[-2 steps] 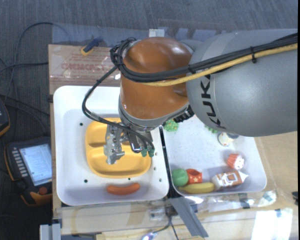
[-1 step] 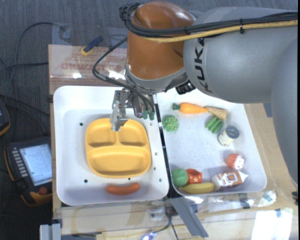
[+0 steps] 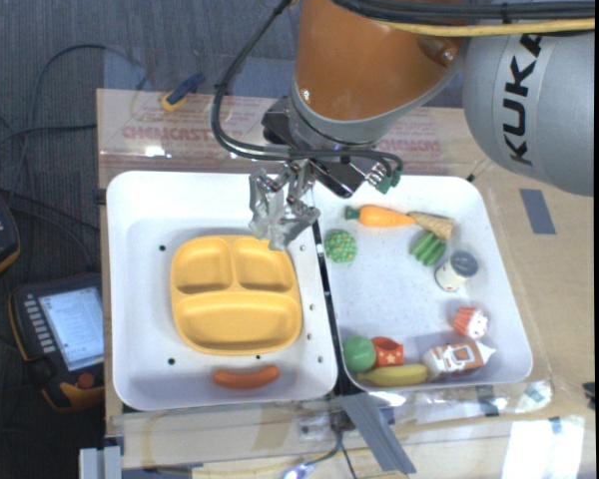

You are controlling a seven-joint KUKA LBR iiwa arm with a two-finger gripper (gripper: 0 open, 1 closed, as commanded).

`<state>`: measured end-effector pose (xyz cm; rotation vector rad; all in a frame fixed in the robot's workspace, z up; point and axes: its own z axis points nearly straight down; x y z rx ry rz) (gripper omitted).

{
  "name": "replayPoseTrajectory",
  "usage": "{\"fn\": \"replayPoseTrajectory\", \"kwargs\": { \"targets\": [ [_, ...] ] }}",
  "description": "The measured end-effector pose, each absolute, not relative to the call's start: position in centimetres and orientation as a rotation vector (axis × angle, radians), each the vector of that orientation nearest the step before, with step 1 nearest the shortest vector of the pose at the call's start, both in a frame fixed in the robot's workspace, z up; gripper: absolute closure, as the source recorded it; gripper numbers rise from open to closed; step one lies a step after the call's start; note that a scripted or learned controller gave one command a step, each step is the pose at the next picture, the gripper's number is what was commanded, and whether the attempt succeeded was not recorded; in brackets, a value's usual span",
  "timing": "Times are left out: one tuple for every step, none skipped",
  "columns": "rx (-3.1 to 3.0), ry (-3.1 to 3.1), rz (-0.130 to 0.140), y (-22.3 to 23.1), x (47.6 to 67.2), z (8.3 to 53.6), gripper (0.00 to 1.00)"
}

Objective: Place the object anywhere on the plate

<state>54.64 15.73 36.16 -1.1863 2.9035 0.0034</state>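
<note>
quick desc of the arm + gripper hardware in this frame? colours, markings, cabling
Arm: bulky rounded grey casing with black "KUK" lettering visible on its side. Above the wrist is a wide glossy orange band over a grey ring. Black cables loop over the orange section and down the left of the wrist to a black mount. The gripper is small, bare silver metal, thin and skeletal.

Fingers (image 3: 280, 230) above yellow plate (image 3: 237, 292) — sausage (image 3: 246, 375) below
</note>
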Motion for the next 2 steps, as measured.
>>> {"fn": "replayPoseTrajectory", "kwargs": {
  "targets": [
    [-1.598,2.702,0.005,20.56,49.21,32.99,1.00],
    [-1.598,2.702,0.005,20.55,49.23,33.00,0.00]
  ]
}}
